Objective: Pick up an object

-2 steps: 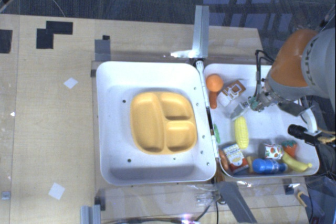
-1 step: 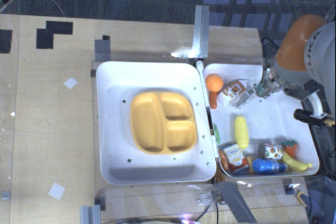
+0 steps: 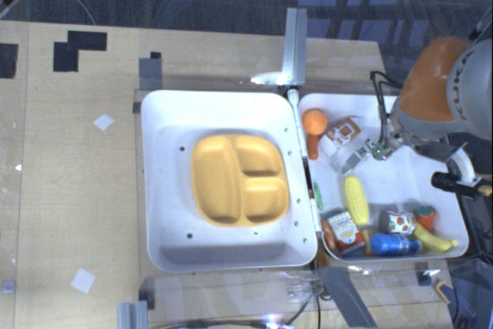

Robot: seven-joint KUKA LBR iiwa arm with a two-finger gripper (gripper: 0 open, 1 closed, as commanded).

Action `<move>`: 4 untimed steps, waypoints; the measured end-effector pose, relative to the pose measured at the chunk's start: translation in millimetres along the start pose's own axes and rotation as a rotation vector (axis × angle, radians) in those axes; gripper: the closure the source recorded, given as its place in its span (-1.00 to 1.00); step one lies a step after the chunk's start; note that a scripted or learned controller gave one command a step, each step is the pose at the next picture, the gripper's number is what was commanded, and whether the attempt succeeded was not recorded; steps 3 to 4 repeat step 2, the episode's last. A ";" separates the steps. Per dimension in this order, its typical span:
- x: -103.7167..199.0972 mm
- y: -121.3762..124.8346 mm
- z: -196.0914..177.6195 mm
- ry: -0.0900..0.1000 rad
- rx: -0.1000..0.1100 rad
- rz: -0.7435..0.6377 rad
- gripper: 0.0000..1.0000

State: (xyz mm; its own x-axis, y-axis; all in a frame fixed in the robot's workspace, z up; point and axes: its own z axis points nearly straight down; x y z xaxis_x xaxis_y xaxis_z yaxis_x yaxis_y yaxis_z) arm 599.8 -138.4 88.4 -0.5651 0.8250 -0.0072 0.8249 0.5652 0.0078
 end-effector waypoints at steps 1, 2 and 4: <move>-2.2 4.0 -15.3 -0.011 -0.010 -0.006 1.00; -62.5 -31.6 -59.2 -0.002 0.001 0.093 1.00; -62.5 -31.6 -59.2 -0.002 0.001 0.093 1.00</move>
